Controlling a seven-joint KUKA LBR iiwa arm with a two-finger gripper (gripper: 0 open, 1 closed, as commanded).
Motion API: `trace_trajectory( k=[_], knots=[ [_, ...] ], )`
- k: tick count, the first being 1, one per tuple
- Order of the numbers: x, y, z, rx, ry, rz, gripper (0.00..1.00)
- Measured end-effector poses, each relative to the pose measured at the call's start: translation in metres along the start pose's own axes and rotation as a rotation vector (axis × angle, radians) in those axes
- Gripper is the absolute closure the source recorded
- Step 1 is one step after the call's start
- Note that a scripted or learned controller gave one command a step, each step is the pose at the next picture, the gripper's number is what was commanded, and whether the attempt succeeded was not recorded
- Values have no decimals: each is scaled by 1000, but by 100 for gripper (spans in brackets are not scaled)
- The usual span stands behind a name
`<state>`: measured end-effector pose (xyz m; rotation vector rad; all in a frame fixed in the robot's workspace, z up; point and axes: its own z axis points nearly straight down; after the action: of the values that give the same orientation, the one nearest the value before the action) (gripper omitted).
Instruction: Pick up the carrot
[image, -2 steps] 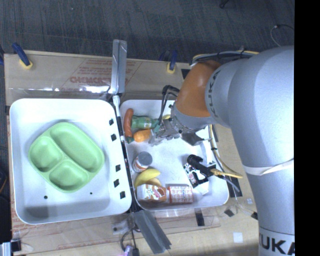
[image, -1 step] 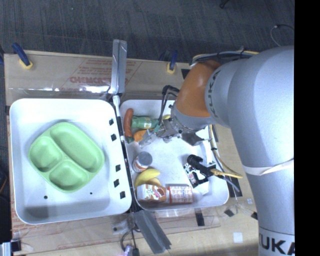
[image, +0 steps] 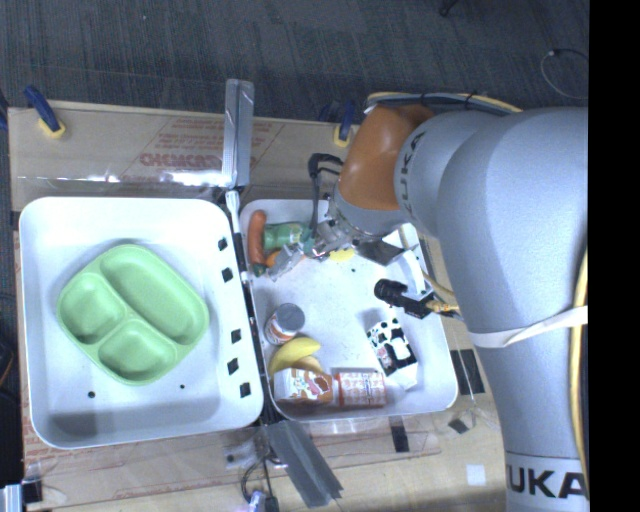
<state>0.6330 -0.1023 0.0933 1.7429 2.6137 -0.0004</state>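
Hovering low at the right bin's (image: 430, 300) far-left corner, end effector (image: 322, 243) sits just beside the carrot (image: 258, 233), which lies along the left wall; can't tell its state, clutter and wrist block the view

Green divided tray (image: 132, 312): matt plastic, smooth. White bin (image: 60, 400) under it: glossy plastic. Bench (image: 120, 135): raw wood. Arm (image: 500, 220): smooth grey, satin.

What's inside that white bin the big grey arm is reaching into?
The right bin holds a carrot, green packet, can, banana, two wrappers, and a black-and-white box. The arm covers its far right corner.
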Motion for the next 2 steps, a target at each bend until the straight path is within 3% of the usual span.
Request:
trace_trajectory(
  k=[1, 2],
  knots=[
    [1, -1, -9, 5, 3, -4, 100],
    [52, 48, -100, -1, 0, 86, 100]
  ],
)
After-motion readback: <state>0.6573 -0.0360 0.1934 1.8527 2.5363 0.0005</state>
